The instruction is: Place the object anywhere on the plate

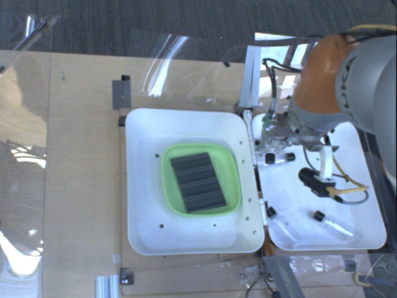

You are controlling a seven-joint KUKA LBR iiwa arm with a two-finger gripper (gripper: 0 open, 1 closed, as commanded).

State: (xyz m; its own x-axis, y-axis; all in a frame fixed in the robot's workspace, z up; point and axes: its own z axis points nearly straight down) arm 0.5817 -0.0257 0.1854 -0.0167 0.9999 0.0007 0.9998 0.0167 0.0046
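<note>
1. Already the dark ribbed block (198, 182) lies flat inside the green plate (169, 194), which sits in the left white bin (139, 228); judged from this, the placing looks done.
2. By its look the block is stiff and fairly light, with ridged faces that should give fair grip; a hold across its two long sides would suit best.
3. Over in the right white bin (372, 228) the arm's wrist hangs low, and the claw (273, 143) sits under it near the bin's left wall; whether it is spread or pressed together I cannot tell.
4. Small clear vials with dark caps (332, 224) lie loose in that right bin.
5. Both bins rest on a pale wooden worktop (74, 166), with dark carpet (155, 11) beyond it.
</note>
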